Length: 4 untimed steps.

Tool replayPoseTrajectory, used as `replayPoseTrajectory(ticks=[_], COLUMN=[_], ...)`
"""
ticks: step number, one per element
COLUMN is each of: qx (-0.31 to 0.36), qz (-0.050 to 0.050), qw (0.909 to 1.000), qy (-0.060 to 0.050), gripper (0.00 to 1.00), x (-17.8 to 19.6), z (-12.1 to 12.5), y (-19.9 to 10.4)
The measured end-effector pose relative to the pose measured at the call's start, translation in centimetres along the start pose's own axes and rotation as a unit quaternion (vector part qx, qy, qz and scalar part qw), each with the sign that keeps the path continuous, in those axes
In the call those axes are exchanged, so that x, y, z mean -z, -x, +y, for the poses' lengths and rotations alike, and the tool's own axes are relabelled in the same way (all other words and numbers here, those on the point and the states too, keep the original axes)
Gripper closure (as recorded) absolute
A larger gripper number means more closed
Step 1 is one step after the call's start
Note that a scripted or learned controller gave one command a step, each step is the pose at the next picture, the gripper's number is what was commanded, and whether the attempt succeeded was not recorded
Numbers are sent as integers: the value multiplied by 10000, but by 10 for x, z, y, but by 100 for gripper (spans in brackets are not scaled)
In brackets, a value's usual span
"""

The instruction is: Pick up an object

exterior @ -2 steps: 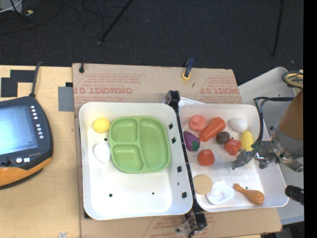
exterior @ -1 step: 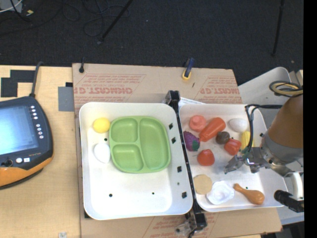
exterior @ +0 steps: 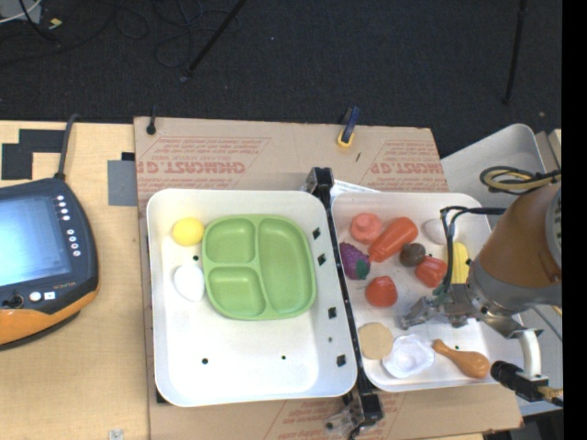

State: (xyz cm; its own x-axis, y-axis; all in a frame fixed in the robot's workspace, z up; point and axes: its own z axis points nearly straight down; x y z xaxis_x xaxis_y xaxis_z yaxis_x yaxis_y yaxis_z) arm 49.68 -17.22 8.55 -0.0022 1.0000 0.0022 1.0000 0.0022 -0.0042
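My gripper [exterior: 429, 312] hangs low over the right bin [exterior: 477, 204], in its middle toward the front. It sits just right of a red tomato-like piece [exterior: 381, 291] and below another red piece [exterior: 431, 270]. Nothing is visibly held in it. Around it lie a tan cookie [exterior: 374, 340], a white crumpled cup [exterior: 406, 357] and an orange drumstick [exterior: 461, 358]. Farther back are a purple eggplant [exterior: 354, 260], an orange-red carrot [exterior: 394, 236], a pink piece [exterior: 365, 225], a brown ball [exterior: 413, 254] and a yellow corn cob [exterior: 459, 257], partly behind a cable.
The left bin [exterior: 238, 356] holds a green divided plate [exterior: 258, 267], a yellow lemon [exterior: 187, 232] and a white egg [exterior: 189, 283]. A black divider [exterior: 332, 273] separates the bins. A teach pendant [exterior: 41, 255] lies at the far left of the bench.
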Motion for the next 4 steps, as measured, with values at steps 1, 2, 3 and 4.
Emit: replayPoseTrajectory(ticks=[1,2,3,4], qx=[-27,-50,-13,-9], qz=[-2,-10,-8,-14], qw=[10000,10000,10000,10000], qy=[12,18,18,32], gripper=[100,100,100,100], x=[13,58,101,145], z=[0,-6,-11,-10], y=[2,10,10,11])
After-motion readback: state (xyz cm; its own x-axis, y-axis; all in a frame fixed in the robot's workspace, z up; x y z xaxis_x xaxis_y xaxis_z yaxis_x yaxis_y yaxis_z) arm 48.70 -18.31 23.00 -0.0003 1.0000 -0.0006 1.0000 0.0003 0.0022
